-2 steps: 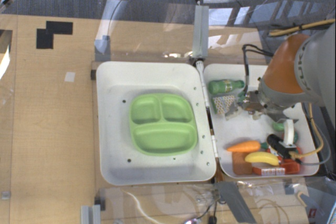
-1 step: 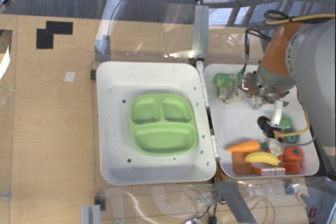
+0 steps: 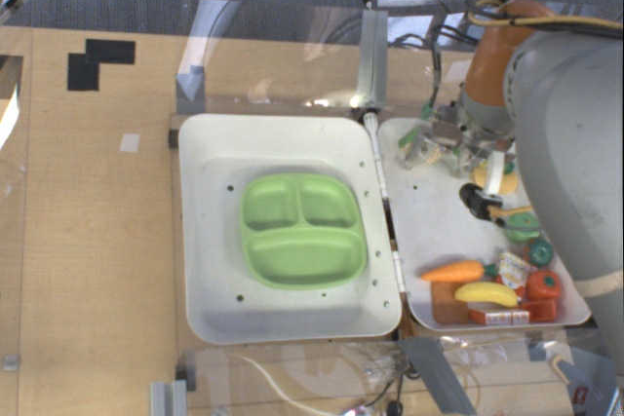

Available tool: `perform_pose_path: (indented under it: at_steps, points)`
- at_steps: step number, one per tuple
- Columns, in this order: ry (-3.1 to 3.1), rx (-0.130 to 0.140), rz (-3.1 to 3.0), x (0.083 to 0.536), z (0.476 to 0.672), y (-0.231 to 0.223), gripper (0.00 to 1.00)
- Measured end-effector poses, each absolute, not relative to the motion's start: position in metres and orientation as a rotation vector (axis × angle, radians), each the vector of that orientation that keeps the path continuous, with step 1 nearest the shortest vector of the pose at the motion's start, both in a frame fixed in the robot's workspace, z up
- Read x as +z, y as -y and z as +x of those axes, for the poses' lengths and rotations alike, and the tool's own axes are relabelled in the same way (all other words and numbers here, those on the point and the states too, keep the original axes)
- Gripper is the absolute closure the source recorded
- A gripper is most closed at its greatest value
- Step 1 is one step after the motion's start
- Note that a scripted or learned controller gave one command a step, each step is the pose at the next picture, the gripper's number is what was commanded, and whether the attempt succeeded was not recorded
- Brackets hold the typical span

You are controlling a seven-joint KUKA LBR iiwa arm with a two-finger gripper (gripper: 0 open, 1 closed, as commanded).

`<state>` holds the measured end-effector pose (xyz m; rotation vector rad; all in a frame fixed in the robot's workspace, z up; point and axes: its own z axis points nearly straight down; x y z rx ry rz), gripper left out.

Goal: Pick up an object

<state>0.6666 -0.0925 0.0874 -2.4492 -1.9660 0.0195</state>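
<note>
Since the gripper (image 3: 466,154) hangs low at the far end of the right bin (image 3: 429,209), whether it's parted or closed can't tell, pickable toys like the carrot (image 3: 453,272) and banana (image 3: 487,293) sit heaped near corner, green tray (image 3: 302,231) alone in left bin (image 3: 210,209).

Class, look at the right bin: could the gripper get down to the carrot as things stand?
Probably yes. The carrot lies on top at the pile's left edge with bare bin floor beside it; the gripper is in the same bin.
</note>
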Motion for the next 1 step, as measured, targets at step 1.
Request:
perform_pose_path:
  at_steps: [1]
  points:
    - [1.983, -0.006, -2.444, 0.09, 0.5855, 0.1177, 0.0]
